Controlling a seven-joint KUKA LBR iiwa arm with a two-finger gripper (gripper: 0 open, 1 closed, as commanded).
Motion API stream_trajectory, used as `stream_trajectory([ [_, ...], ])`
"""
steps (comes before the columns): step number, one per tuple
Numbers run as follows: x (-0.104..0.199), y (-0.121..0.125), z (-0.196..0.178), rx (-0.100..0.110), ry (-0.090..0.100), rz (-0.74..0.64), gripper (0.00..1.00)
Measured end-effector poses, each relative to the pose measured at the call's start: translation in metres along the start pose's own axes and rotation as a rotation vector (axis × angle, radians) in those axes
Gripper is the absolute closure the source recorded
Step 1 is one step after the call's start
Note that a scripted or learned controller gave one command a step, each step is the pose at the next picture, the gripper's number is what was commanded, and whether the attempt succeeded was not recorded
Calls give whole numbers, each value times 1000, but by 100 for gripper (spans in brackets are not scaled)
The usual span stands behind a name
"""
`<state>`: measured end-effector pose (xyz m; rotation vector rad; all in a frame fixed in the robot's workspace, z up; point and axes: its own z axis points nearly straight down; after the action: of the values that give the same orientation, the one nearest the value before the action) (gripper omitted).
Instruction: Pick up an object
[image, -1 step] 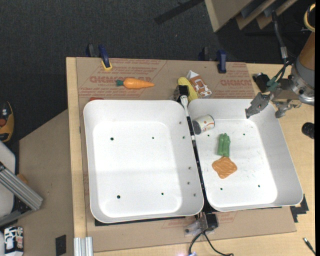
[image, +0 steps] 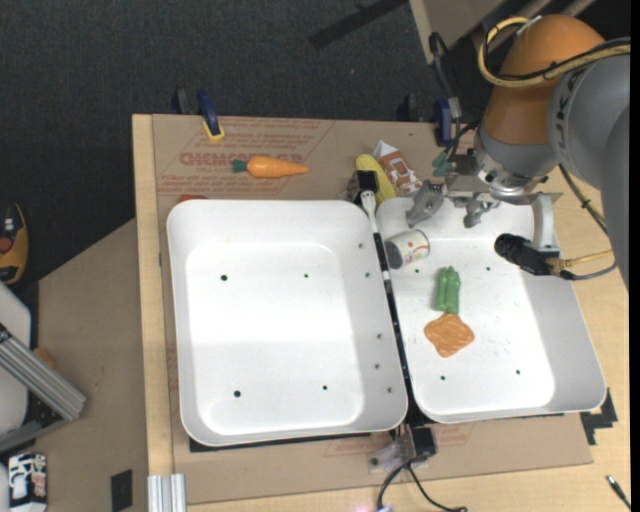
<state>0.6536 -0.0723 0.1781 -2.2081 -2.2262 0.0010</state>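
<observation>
Two shallow white bins are set side by side on a cardboard-covered bench (image: 150, 300). The left bin (image: 270, 330) is seen at 9 o'clock from the right bin (image: 520, 340), and their rims are touching along the middle.

In the right bin, a flat orange piece (image: 449, 335) is found left of centre. Just beyond it, at its 12 o'clock, a green object (image: 446, 290) is laid lengthwise, near the orange piece but apart from it. Further back, at 11 o'clock from the green object, a small white cup (image: 407, 246) is tipped on its side against the bin's left rim.

The gripper (image: 452, 205) is held over the far end of the right bin, at 1 o'clock from the cup. Its fingers (image: 426, 203) are spread apart, and nothing is gripped between them.

Beyond the bins, on the cardboard, a yellow item and a printed packet (image: 398, 170) are seen at 12 o'clock from the cup, with a black-handled tool (image: 366, 188) just beside them. A toy carrot (image: 272, 167) is laid at 12 o'clock from the left bin.
</observation>
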Motion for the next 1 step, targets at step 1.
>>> stream_trajectory([
  [1,-38,13,-4,-8,-6,10,0],
])
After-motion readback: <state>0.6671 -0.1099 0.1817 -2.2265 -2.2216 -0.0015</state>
